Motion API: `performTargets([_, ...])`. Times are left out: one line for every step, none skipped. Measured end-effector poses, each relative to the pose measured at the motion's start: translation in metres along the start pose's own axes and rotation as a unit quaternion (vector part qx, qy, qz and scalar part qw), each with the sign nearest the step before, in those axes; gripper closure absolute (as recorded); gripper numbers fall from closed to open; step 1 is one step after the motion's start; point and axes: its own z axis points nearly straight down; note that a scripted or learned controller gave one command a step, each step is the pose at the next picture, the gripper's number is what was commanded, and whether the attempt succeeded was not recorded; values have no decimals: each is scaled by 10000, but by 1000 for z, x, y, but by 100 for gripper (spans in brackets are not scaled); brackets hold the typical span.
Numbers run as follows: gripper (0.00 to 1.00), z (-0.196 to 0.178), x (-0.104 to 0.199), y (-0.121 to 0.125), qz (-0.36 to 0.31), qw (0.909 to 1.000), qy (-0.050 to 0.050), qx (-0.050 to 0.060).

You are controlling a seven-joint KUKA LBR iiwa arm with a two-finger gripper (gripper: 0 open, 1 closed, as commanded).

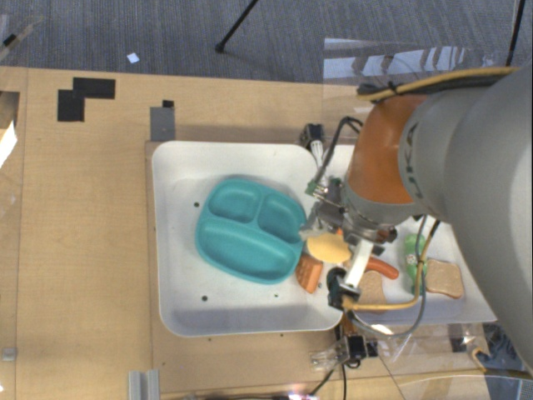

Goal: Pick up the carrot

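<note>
The carrot (309,272) is a short orange piece, stubby and slightly tapered, with darker streaks along its length. It lies flat on the white floor of the left bin, near that bin's right wall, angled a little from upright in the view. It sits just below and to the left of the gripper (326,242), close under it. Its upper end is partly hidden, so its full length cannot be told.

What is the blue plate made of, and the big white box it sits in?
The blue plate looks like plastic: one even teal colour, matte, with smooth moulded compartments. The white box looks like plastic too, though thin painted metal is possible: plain white, rounded corners, a soft sheen.
</note>
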Motion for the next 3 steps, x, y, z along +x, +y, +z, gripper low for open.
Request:
performTargets([100, -25, 33, 108, 1812, 9834, -4, -38])
performTargets([100, -172, 8, 163, 503, 9987, 11, -85])
performTargets([0, -169, 10, 162, 491, 9988, -1, -55])
